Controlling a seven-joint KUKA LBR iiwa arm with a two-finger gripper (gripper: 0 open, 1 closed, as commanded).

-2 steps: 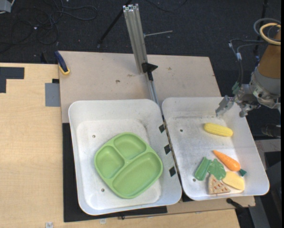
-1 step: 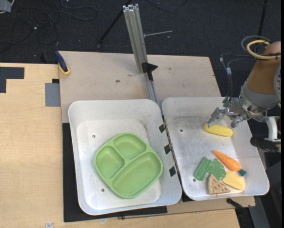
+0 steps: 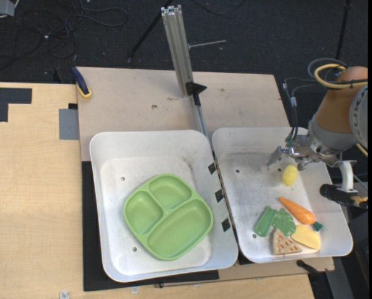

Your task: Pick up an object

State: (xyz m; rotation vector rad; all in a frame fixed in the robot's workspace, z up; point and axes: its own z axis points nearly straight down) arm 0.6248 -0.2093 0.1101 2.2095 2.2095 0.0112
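— Claw [image 3: 290,161] down low in the right bin [image 3: 248,167], at the right of the frame, under the grey arm [image 3: 335,120] with its orange band. Metal fingers [image 3: 276,157] spread apart, splayed left and right. Nothing gripped between them.

— And directly beneath?

— Small yellow lemon-like toy [image 3: 289,175], just below the fingertips in the picture. Touching or a hair apart: cannot tell from this slant. Sits on the bin floor, toward the upper right part of that bin.

— Anything else in that bin?

— Cluster at the lower right corner. Orange carrot [image 3: 297,210] lying slantwise, near the lemon but apart from it. Green leafy piece [image 3: 274,221] to the left of the carrot, touching a waffle-patterned wedge [image 3: 286,244] below. Pale yellow slice [image 3: 306,236] beside the wedge, tucked under the carrot's tip.

— Left bin?

— Left bin [image 3: 111,161] at the centre of the frame, holding a green divided plate [image 3: 168,216] with three compartments, lying flat, turned at an angle. Well apart from the claw.

— Around the bins?

— Aluminium post [image 3: 178,48] rising at the top centre. Light wooden tabletop [image 3: 30,192] across the left. Dark floor with cables along the top edge.
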